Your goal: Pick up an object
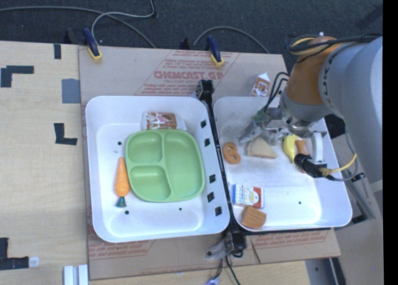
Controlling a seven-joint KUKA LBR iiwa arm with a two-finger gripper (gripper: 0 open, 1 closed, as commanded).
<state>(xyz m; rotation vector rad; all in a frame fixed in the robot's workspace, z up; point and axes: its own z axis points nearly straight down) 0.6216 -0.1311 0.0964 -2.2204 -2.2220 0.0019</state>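
The arm (339, 84) reaches in from the right and bends down over the right bin (329, 212), its gripper (264, 129) low above the bin's upper middle. The fingers (250, 133) are spread apart, clasping nothing, their tips just above a pale wedge (261, 149). A banana (290, 147) lies beside the wedge, a round cookie (231, 152) to its left.

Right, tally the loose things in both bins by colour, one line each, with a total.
Green: 1, divided plate
Orange: 3, carrot, round slice, biscuit
Yellow: 1, banana
Pale tan: 1, wedge
Printed packs: 2, brown-labelled, white carton
Total: 8
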